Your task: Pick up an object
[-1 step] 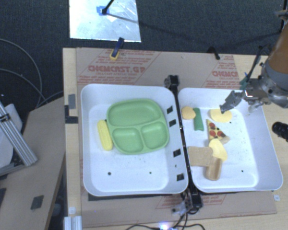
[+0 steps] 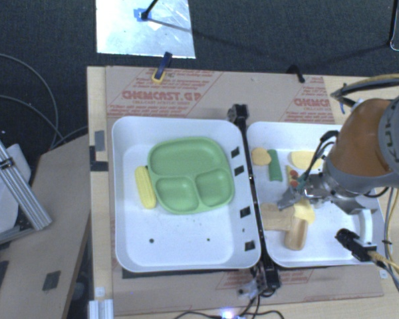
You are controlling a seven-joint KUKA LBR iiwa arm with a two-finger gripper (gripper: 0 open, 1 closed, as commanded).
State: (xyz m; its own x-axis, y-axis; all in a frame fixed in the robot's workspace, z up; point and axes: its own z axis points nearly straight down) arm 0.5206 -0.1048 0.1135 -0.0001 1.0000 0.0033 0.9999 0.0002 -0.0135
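Observation:
My gripper (image 2: 294, 199) hangs low over the middle of the right bin (image 2: 326, 133), on the grey and orange arm (image 2: 362, 148) that comes in from the right. Just below it lie a small yellow block (image 2: 305, 213) and a tan bread-like roll (image 2: 295, 235); a flat tan piece (image 2: 271, 217) is to its left. Further back in this bin are a yellow round piece (image 2: 261, 156), a green stick (image 2: 274, 165), a pale yellow slice (image 2: 302, 158) and small red bits (image 2: 292, 176). Whether the gripper touches the yellow block is unclear.
The left bin (image 2: 130, 238) bears a green divided plate (image 2: 189, 175) with a yellow corn cob (image 2: 145, 187) beside it on its left. A black divider (image 2: 249, 191) runs between the bins. Cardboard (image 2: 186, 95) lies under both.

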